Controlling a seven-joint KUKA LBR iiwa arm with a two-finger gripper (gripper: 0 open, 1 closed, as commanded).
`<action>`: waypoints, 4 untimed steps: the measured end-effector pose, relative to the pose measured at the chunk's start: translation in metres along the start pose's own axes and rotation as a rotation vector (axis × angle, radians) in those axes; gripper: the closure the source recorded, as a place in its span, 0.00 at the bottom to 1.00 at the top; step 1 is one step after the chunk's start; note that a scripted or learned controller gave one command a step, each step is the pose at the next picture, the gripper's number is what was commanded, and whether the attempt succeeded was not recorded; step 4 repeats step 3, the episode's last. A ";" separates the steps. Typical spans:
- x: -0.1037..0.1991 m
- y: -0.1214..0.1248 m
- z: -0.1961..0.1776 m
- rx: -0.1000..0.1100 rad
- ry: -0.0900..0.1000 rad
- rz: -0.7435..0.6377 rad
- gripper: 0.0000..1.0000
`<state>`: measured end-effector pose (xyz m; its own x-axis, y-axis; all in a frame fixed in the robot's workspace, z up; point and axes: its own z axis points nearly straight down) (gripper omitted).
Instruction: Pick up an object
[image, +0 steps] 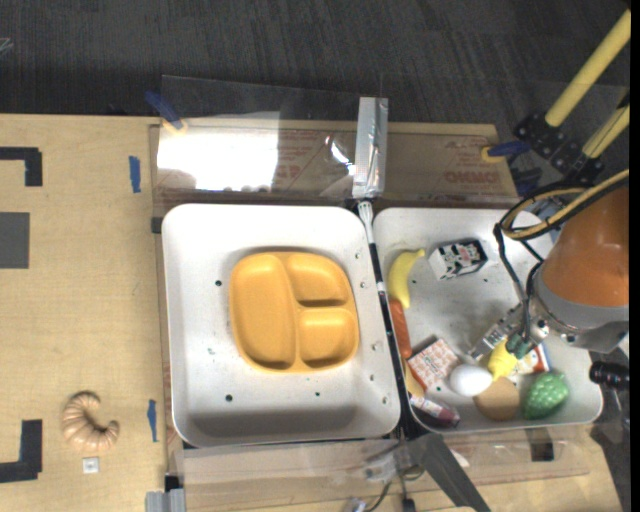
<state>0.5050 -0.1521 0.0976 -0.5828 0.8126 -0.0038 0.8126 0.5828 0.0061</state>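
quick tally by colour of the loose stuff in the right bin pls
In the right bin, as far as the clutter under the arm lets me tell:
yellow: 2 (banana, small piece)
white: 2 (egg, black-and-white pack)
red: 2 (carrot-like stick, red-patterned box)
tan: 1 (potato-like lump)
green: 1 (bumpy fruit)
total: 8

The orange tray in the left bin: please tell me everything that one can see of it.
The orange tray looks like smooth, slightly glossy plastic, yellow-orange, with rounded corners. It has three compartments: one large along its left side and two smaller ones stacked on its right, separated by raised ridges. All three look empty. It lies flat, open side up, roughly in the middle of the left bin, resting on the bin's white floor. Nothing else touches it; the end effector is over the right bin, well away.
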 end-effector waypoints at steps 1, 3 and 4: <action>-0.007 0.071 0.009 -0.002 -0.003 0.243 1.00; -0.039 0.128 -0.024 -0.010 -0.011 0.256 1.00; -0.039 0.128 -0.024 -0.010 -0.011 0.256 1.00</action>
